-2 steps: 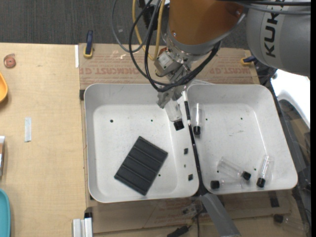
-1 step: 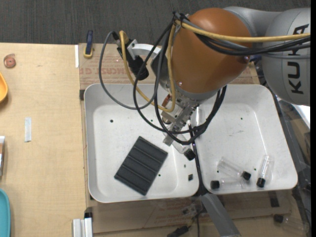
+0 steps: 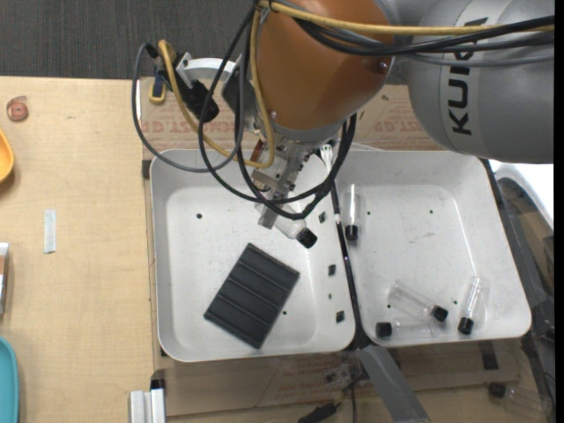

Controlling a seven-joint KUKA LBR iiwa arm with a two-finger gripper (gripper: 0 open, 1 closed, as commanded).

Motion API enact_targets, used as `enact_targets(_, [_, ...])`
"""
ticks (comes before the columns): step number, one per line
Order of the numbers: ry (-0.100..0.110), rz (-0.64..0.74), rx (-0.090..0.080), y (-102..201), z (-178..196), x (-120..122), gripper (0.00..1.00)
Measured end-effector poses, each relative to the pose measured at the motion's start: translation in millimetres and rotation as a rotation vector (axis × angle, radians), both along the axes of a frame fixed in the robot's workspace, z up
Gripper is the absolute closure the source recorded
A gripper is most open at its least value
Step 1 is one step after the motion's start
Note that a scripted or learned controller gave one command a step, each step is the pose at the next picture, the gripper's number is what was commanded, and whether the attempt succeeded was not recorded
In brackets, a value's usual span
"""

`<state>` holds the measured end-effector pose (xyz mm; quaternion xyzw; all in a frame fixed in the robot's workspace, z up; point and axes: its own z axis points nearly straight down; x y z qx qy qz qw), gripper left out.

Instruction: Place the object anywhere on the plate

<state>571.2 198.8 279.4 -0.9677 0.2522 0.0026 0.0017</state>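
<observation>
Gripper: I see the gripper (image 3: 284,211) hanging over the left bin (image 3: 176,324), at its far right side close to the divider between the bins.
Fingers: closed narrowly on the held vial (image 3: 293,228), as far as I can read them through the cables.
Object position: the held vial is at the fingertips, above the bin floor and up-right of the plate (image 3: 253,294), apart from it.
Object axis: its long axis runs at a slant from upper left to lower right; the black cap (image 3: 306,237) points lower right, toward the divider.
Plate: dark, ribbed, rectangular, flat on the left bin floor, turned at a slant with nothing on it.
Hard to make out: the vial body is clear and nearly lost against the white bin. Its upper end is tucked under the gripper.
Hidden: the orange wrist (image 3: 317,51) and the cable loops cover the far rim of both bins.
Right bin (image 3: 493,236): several more clear vials (image 3: 414,302) with black caps lie here.
</observation>
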Motion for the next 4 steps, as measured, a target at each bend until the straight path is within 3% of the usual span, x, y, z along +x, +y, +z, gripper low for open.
enact_targets(1, [0.0, 0.113, -0.001, -24.5, 38.4, -64.7, 1.0])
enact_targets(2, [0.0, 0.269, -0.001, -33.2, 33.6, -85.4, 1.0])
enact_targets(3, [-0.001, 0.298, 0.001, 17.4, 83.3, -31.0, 1.0])
enact_targets(4, [0.002, 0.306, -0.001, -20.8, 26.4, -72.3, 1.0])
